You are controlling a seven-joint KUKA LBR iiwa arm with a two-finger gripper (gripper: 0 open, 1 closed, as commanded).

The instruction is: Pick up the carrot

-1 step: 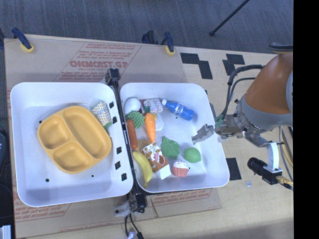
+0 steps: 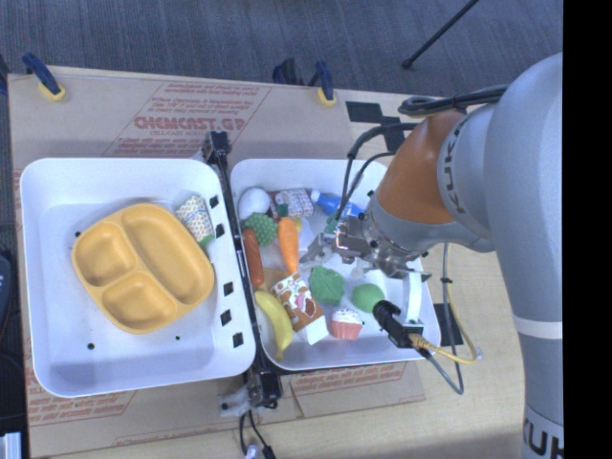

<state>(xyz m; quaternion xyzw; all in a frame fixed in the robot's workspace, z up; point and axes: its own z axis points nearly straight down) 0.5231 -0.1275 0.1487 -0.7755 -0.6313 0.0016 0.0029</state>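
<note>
The gripper (image 2: 337,244) is hanging low over the right bin (image 2: 421,338); whether it is spread or pressed together I cannot tell. The carrot (image 2: 288,243) is lying just left of it, apart from it, beside a sausage (image 2: 252,257). A green ball (image 2: 326,284) is sitting just below the gripper. Farther left, a yellow tray (image 2: 142,266) is resting in the left bin (image 2: 57,352).

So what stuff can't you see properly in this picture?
- The hand: the wrist hangs over it, so whether its fingers are open or shut is hidden.
- The right bin: its right side and some toys sit under the arm.
- The carrot: in plain sight, but whether the hand touches it is too small to tell.
- The small box: its printed picture is too tiny to read.
</note>
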